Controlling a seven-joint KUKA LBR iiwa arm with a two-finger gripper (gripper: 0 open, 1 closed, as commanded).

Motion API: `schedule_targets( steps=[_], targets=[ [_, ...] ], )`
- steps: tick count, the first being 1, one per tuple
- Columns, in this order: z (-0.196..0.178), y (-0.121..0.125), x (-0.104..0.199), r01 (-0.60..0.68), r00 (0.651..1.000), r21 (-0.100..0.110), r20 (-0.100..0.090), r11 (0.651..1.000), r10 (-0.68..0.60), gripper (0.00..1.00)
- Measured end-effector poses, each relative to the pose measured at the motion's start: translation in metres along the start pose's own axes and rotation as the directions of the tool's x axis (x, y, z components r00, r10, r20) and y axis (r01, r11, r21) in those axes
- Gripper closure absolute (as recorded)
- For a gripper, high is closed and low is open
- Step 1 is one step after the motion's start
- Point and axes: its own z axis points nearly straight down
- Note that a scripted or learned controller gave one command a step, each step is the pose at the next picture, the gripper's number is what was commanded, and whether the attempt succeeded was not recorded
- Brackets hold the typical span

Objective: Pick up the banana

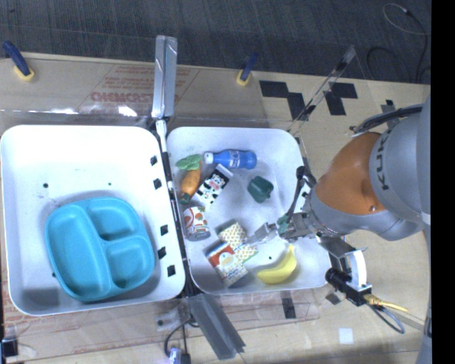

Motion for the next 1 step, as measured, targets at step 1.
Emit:
schedule_targets(
  steps=[1],
  targets=[
    [0.0000,-0.0002,-0.0004,0.030,1.000,0.000,0.000,1.000,-0.030,0.00]
  ],
)
